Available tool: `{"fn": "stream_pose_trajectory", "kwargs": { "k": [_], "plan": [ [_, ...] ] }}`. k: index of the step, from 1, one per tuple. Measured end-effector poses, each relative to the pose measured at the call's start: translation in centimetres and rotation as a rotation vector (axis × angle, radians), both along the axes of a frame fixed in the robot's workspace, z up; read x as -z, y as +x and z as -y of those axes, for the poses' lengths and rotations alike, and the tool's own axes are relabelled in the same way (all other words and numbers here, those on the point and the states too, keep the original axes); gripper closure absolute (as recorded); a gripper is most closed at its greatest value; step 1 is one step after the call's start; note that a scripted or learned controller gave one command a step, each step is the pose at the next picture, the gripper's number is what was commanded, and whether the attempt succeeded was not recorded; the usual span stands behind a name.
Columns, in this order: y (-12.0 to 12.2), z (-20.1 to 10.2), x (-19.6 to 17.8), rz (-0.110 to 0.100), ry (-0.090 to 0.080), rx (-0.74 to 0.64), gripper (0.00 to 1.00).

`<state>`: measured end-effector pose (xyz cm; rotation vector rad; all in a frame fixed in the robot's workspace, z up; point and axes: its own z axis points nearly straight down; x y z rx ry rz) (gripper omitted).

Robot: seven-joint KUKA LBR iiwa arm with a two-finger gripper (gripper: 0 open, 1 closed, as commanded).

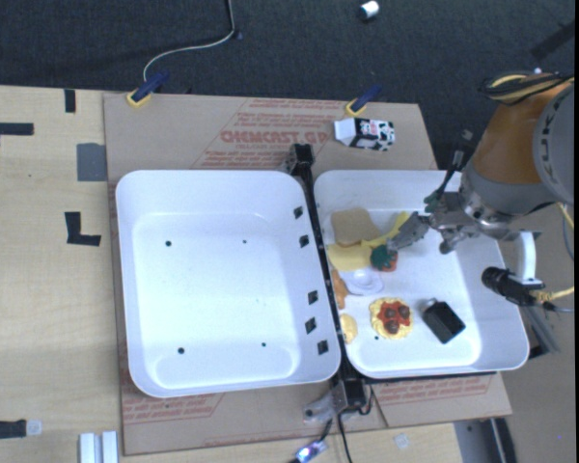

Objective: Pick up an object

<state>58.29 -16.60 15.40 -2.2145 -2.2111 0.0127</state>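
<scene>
Two white bins (212, 186) side by side on the worktop. The right bin (482, 350) contains one black block (443, 320), one pizza toy (391, 317), one green ball (380, 257), one tan slab (352, 225).

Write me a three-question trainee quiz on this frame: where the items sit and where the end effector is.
1. True or false: the small black block lies in the right-hand shallow white bin.
2. Which item is nearest the end effector? A) the green round toy B) the small black block C) the round yellow piece with red spots
3. Fill in: the tan square piece lies near the right bin's ____ wall, beside the divider.

Key: 1 true. 2 A. 3 left.
</scene>
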Motion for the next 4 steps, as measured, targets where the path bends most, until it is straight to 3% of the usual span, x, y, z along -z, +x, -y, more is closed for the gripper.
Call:
{"fn": "stream_pose_trajectory", "kwargs": {
  "k": [1,2,3,4],
  "plan": [
    [1.4,-1.8,7.3,0.014,-0.004,-0.003,0.0],
    [5.5,0.2,6.9,0.017,-0.004,-0.004,0.0],
    [5.4,0.1,5.9,0.015,-0.004,-0.005,1.0],
    [5.3,0.1,5.9,0.014,-0.004,-0.005,0.0]
  ]
}}
